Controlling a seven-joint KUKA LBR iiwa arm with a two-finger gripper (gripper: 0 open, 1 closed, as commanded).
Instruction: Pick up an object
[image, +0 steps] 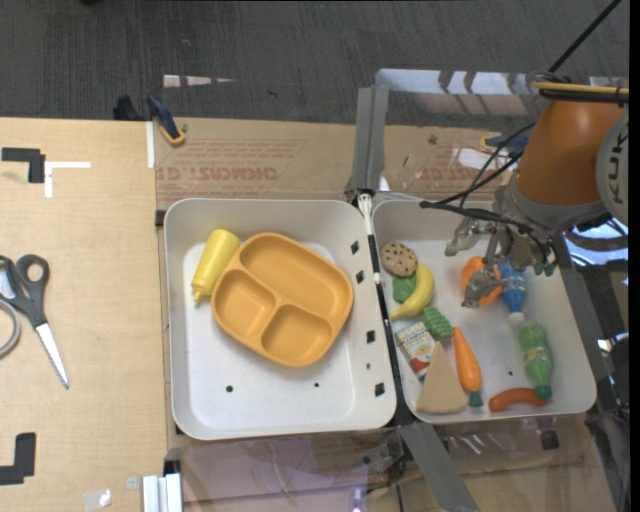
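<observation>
Gripper (497, 262) low, right bin's (580, 400) upper part, over orange toy (478, 280) beside small bottle (513, 292) | grasp: cannot tell | advice: centre on one item, avoid bottle, lift straight.

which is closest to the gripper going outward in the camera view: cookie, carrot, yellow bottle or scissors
From the gripper in the right bin:
1. Cookie, right bin's left side.
2. Carrot, right bin, toward its front.
3. Yellow bottle, left bin.
4. Scissors, on the bench at far left.
</observation>
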